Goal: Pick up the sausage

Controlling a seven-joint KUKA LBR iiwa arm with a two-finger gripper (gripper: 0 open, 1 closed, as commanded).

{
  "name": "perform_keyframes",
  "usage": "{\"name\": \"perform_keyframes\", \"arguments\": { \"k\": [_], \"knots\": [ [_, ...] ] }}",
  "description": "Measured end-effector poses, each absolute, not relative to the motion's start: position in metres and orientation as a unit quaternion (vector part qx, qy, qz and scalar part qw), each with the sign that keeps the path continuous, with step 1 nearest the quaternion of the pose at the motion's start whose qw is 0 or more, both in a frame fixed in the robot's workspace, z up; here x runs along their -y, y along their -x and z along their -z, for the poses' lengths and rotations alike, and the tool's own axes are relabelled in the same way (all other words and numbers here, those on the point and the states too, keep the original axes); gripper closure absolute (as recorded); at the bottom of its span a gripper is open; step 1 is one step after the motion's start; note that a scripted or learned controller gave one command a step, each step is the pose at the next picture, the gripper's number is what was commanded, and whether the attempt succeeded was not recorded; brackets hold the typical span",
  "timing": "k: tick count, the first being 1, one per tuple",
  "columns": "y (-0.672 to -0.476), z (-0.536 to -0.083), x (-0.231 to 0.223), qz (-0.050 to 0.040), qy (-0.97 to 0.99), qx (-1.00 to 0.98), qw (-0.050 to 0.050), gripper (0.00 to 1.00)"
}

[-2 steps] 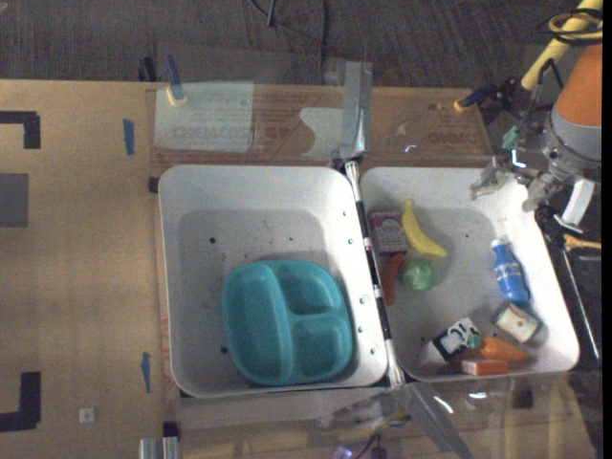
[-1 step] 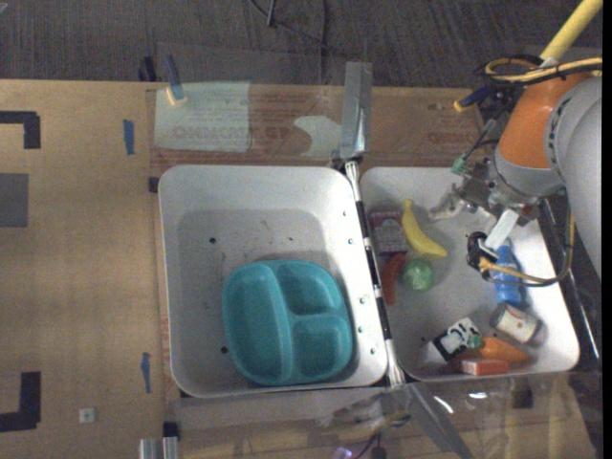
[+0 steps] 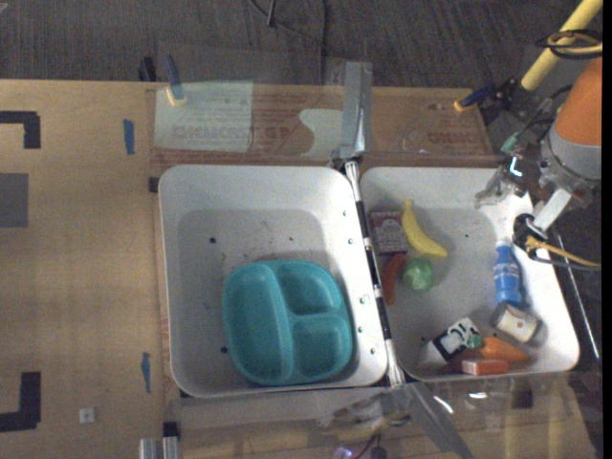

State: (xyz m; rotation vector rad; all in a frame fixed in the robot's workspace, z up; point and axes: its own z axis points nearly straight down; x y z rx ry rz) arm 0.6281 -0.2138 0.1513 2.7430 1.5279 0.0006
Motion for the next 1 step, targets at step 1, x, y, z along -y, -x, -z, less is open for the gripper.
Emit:
{"name": "perform_keyframes", "arguments": {
  "k": [1],
  "knots": [
    [-0.5653, -0.0873, 0.1523, -0.0018, -0.920, -0.391, 0.000, 0.00]
  ]
}}
